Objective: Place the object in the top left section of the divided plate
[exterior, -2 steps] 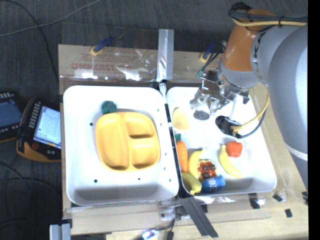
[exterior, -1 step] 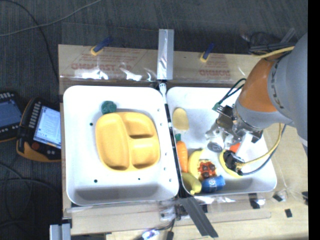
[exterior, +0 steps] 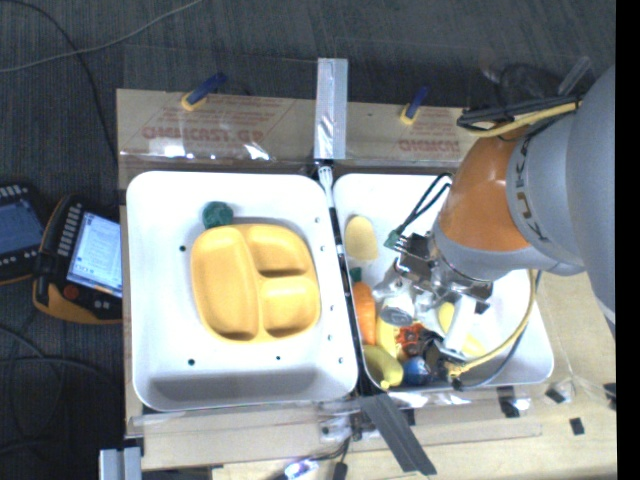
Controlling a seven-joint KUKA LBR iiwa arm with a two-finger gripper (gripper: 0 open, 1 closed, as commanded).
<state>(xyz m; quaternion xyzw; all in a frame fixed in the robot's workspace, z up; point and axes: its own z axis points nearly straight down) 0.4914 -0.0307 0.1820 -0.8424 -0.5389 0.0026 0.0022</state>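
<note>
Jaws state cannot be told, gripper [exterior: 425,318] being lowered into the right bin [exterior: 520,363] among the carrot [exterior: 366,313], pale egg-shaped piece [exterior: 360,236] and other clutter, while the yellow divided plate [exterior: 256,278] is seated in the left bin [exterior: 150,298] beside a dark green object [exterior: 217,213].

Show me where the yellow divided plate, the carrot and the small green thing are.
divided plate [exterior: 232,286]: camera view, on its large section.
carrot [exterior: 365,313]: camera view, on its middle.
green thing [exterior: 217,213]: camera view, on its top.
</note>
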